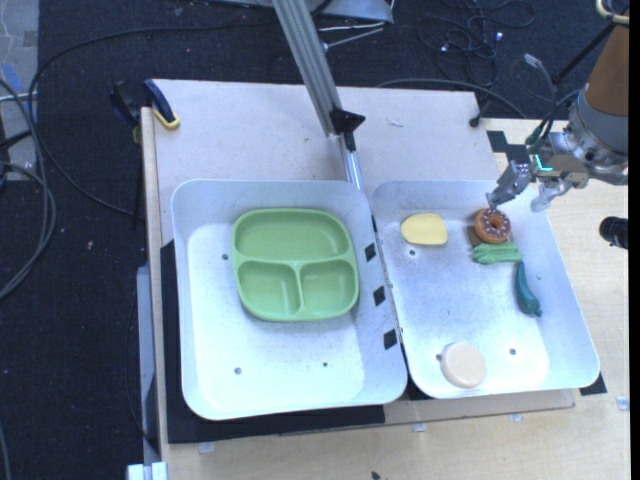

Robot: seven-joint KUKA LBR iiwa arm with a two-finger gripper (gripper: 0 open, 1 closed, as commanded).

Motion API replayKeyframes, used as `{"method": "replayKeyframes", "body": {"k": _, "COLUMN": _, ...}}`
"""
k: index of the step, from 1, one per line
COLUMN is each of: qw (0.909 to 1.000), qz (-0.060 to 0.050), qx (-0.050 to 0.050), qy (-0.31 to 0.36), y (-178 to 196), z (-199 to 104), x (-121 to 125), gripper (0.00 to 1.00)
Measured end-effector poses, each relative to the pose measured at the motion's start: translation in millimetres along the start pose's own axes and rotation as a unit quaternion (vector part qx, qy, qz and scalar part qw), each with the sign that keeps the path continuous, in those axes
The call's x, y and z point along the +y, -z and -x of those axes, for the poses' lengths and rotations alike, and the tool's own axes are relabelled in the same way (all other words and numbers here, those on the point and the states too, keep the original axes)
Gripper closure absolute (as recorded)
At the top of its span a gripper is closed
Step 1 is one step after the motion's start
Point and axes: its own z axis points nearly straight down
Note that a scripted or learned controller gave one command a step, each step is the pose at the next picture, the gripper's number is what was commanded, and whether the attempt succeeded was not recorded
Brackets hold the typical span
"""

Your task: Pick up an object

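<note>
Donut (492, 226) lies in the right bin (560, 298) beside a yellow piece (424, 230), and my fingers (528, 190) hang apart just above it, holding nothing, placed for a grasp.

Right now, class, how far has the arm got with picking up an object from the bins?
Done: the pincer has reached the right bin, open above the doughnut. In hand: nothing sits between its fingers. Left: close on and lift something; the doughnut, yellow piece, green pieces and cream disc all lie in that bin.

Pale wooden bench (260, 128), two white bins (200, 368) side by side
</note>
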Motion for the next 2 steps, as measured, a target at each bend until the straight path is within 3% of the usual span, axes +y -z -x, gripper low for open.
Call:
{"method": "replayKeyframes", "body": {"k": 1, "qw": 1.0, "qz": 0.002, "qx": 0.0, "qy": 0.0, "y": 1.5, "z": 0.0, "x": 0.7, "gripper": 0.0}}
{"method": "replayKeyframes", "body": {"k": 2, "qw": 1.0, "qz": 0.0, "qx": 0.0, "qy": -0.001, "y": -61.0, "z": 0.4, "x": -0.9, "gripper": 0.0}}
